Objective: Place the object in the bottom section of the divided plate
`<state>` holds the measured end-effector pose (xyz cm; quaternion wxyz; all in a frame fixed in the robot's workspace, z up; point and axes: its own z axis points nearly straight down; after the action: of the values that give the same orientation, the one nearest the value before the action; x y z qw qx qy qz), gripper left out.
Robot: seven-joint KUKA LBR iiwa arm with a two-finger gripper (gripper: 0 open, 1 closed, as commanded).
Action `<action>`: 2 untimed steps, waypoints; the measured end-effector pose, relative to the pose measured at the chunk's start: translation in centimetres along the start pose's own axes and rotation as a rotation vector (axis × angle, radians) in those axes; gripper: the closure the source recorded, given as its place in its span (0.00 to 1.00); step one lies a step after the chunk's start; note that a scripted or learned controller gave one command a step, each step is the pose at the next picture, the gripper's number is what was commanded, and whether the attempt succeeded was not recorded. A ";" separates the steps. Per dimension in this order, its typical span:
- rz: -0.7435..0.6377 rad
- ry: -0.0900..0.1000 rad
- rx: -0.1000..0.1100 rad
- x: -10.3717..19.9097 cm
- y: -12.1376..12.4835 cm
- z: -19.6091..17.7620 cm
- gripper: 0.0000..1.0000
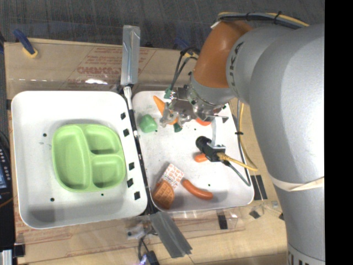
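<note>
The green divided plate [87,157] lies in the left bin [33,109], with one long section on its left and two smaller ones on its right. My gripper [171,116] hangs low over the upper part of the right bin [234,173]. Just left of it sits a green rounded object [148,123], and an orange carrot-like piece [159,102] lies right beside it. A small orange and green bit [177,127] shows just below the gripper; whether it is held is unclear.
In the right bin also lie an orange piece [199,158], an orange sausage [197,189], a brown waffle cone [164,194] and a red-checked packet [174,174]. A red piece [204,122] peeks out under the wrist. A divider wall [134,148] separates the bins.
</note>
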<state>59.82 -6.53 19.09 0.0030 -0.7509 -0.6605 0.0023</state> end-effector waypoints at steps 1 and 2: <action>-0.095 0.000 -0.004 9.5 -5.5 -4.9 1.00; -0.281 -0.003 -0.001 16.0 -10.7 0.8 1.00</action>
<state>51.22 10.76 18.37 0.0020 -0.6509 -0.7591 0.0023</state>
